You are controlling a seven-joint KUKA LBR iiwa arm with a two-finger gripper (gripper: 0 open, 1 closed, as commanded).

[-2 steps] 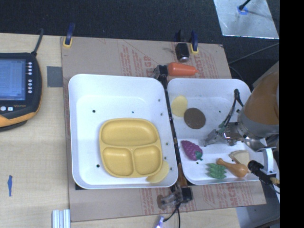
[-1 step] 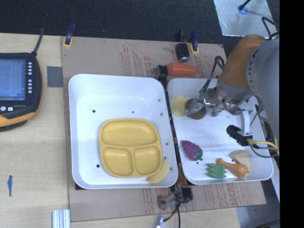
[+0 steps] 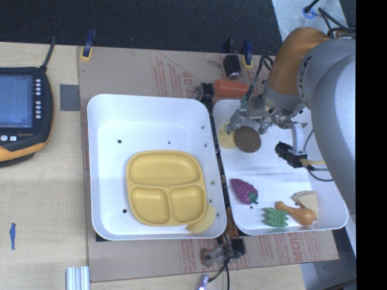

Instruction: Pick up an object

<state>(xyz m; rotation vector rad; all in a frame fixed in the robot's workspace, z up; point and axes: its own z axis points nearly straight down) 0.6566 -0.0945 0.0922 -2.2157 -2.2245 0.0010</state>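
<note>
Closest to the lens: grey arm (image 3: pixel 338 101) with its orange band, reaching in from the right and ending in the gripper (image 3: pixel 249 124) over the far left corner of the right bin (image 3: pixel 338 225). Cannot tell whether that gripper stands apart or together; too much dark hardware bunched there to read it. Hangs right above the brown disc (image 3: pixel 247 141), seemingly touching its far edge, with nothing plainly gripped. Likely target, then: the brown disc, lying flat on the bin floor just beside a pale yellow piece (image 3: pixel 226 139) against the left wall. Looks like a toy food item: probably light, stiff, smooth-skinned, not fragile. Lies low and round, so little to catch from above; best taken across its width at the rim, pressing well down, since a shallow pinch could skid off the curved edge. Crowded by the pale yellow piece and the wall on one side, so better to close along the free far-to-near line. Elsewhere in the same bin, well apart and easier to reach: purple grapes (image 3: pixel 243 190), green piece (image 3: pixel 275 217), tan drumstick (image 3: pixel 297 211). Sits in the left bin (image 3: pixel 103 162): yellow divided plate (image 3: pixel 166 186), too broad to pinch.
</note>
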